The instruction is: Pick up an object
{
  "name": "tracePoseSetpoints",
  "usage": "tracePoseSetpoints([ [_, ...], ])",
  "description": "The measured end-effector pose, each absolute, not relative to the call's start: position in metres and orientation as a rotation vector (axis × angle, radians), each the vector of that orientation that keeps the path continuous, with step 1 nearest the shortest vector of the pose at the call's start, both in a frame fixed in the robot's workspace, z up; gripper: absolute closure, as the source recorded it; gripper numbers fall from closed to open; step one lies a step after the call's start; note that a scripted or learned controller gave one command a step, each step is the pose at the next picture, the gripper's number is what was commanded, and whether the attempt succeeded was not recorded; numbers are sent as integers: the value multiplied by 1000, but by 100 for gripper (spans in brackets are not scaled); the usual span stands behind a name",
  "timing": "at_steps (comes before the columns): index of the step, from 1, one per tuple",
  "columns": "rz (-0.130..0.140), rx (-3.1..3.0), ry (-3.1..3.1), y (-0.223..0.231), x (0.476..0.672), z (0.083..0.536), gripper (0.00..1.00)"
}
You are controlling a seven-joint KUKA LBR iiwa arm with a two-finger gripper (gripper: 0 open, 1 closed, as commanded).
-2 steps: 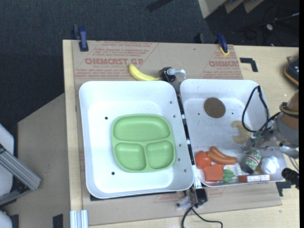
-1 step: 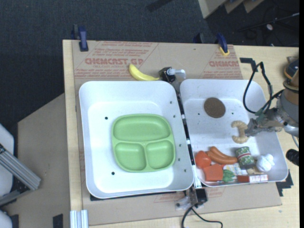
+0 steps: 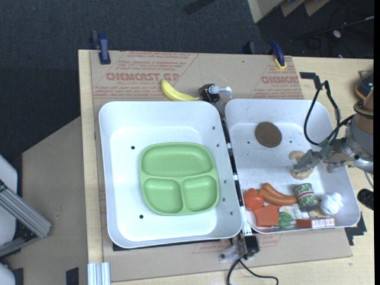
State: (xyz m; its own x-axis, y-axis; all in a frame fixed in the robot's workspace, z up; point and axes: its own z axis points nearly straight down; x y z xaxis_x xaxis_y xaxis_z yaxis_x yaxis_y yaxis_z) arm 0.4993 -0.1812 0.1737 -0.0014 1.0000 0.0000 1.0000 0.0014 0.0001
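Note:
My gripper (image 3: 313, 160) hangs low over the right bin (image 3: 240, 117), near the middle of its right half. Just below and left of its tip lies a beige lumpy piece (image 3: 300, 171), and a second small beige piece (image 3: 295, 155) sits just left of it. A brown round disc (image 3: 268, 134) lies further back. Along the bin's front lie an orange sausage (image 3: 279, 195), a red tomato (image 3: 254, 199), an orange block (image 3: 267, 216), a green-labelled can (image 3: 305, 196) and a white piece (image 3: 331, 203).
The left bin (image 3: 119, 177) holds a green divided plate (image 3: 178, 178). A yellow banana (image 3: 177, 92) and a small black and white part (image 3: 214, 91) lie on the cardboard behind the bins. A black cable (image 3: 314, 108) loops above the right bin's far corner.

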Motion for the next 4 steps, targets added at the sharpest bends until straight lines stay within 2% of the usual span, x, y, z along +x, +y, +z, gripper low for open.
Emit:
tracePoseSetpoints([
  [1, -3, 2231, 2223, -197, 477, 80, 0],
  [2, 4, 2212, 2221, -208, 554, 85, 0],
  [3, 2, 2216, 2221, -208, 552, 95, 100],
  [4, 0, 2225, 2223, -183, 477, 143, 100],
])
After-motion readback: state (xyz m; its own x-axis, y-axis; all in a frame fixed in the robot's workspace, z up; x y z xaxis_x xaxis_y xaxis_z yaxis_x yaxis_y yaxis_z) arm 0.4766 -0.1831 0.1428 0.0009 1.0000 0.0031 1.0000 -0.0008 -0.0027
